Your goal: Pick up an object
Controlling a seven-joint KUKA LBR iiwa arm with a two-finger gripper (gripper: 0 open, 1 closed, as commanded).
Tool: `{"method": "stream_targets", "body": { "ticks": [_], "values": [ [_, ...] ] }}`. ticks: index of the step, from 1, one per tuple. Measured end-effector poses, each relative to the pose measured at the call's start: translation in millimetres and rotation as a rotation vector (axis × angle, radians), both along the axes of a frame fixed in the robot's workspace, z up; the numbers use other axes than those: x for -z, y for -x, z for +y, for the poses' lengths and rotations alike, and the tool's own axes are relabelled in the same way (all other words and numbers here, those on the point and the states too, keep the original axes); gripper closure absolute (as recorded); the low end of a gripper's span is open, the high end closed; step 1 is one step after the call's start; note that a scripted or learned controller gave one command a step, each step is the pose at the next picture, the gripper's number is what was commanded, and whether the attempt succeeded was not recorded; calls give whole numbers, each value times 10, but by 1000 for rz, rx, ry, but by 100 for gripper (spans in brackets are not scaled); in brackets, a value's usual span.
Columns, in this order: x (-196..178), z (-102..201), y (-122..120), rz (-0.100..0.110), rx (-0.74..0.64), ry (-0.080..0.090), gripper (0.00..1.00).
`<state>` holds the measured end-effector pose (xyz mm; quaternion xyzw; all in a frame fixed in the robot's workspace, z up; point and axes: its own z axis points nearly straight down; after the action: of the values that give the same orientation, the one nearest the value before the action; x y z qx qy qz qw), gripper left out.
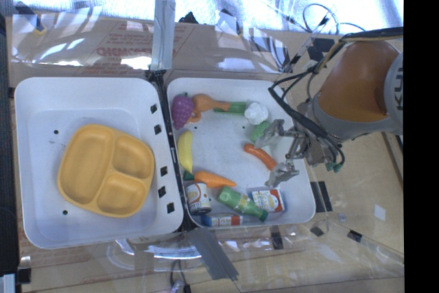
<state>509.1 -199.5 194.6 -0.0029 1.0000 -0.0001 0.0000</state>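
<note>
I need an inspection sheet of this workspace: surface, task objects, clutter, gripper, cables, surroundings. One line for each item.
Surface: two white bins side by side, left bin and right bin.
Task objects: right bin holds banana, purple grapes, two carrots, can, green bottle, small carton.
Clutter: yellow divided plate in left bin.
Gripper: gripper open over right bin's right side, fingers apart, nothing between them.
Cables: black cables loop beside the wrist.
Surroundings: cardboard and tape strip behind the bins.
</note>
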Motion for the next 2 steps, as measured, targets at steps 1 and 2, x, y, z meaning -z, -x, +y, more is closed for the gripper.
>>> {"method": "stream_targets", "body": {
  "ticks": [1,2],
  "values": [
    [1015,-98,-260,-4,50,2,0],
    [894,-75,-286,-8,40,3,100]
  ]
}}
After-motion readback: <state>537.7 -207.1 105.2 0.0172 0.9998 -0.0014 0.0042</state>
